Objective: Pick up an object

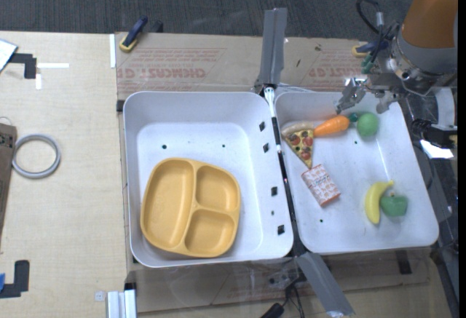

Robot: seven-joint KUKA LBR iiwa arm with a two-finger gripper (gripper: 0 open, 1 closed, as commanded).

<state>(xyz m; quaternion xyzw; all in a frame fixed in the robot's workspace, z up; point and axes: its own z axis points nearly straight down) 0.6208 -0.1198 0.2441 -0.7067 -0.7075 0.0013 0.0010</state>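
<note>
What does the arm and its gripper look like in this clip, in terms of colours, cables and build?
At the upper right, the arm shows a broad orange band with grey casing below it. Dark cables loop beside the wrist, with small blue and yellow fittings near them. The gripper is a small metallic grey assembly with thin silvery fingers, mounted on a bulkier grey and black wrist block.

Bright even overhead light, soft short shadows, mild glare on white bins [138, 164], slight overall softness.
</note>
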